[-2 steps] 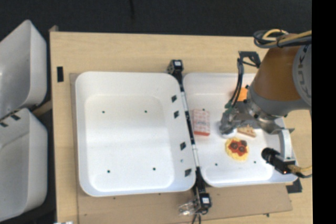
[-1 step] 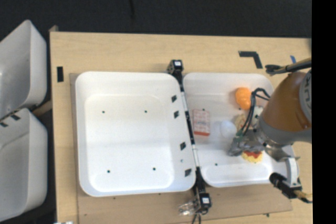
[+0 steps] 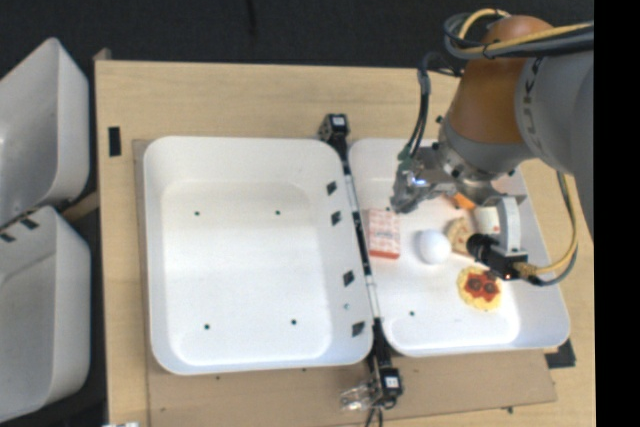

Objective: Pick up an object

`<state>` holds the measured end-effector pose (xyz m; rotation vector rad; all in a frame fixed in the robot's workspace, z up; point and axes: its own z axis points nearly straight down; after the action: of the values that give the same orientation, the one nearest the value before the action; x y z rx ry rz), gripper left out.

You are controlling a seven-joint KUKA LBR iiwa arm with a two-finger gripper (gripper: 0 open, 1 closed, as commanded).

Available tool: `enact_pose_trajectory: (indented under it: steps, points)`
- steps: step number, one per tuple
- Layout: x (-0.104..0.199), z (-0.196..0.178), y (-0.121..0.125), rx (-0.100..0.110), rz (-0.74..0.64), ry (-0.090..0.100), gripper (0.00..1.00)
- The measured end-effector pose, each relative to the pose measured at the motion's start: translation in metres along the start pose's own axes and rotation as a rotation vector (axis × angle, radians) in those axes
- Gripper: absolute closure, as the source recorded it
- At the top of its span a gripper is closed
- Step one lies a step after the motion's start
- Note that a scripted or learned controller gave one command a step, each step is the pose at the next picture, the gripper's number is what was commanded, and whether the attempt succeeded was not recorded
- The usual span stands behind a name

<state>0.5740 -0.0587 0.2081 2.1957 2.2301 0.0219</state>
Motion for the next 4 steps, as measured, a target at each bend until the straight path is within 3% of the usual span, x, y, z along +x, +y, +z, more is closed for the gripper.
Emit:
enact_pose_trajectory:
  steps: [1, 2, 3, 4]
  points:
    - [0.039, -0.11, -0.022, 0.005, 0.007, 0.0, 1.0]
    - [0.094, -0.203, -0.062, 0.006, 0.006, 0.001, 1.0]
    - [0.111, -0.182, -0.047, 0.019, 0.012, -0.003, 1.0]
    - [0.121, -0.23, -0.075, 0.013, 0.01, 0.0, 1.0]
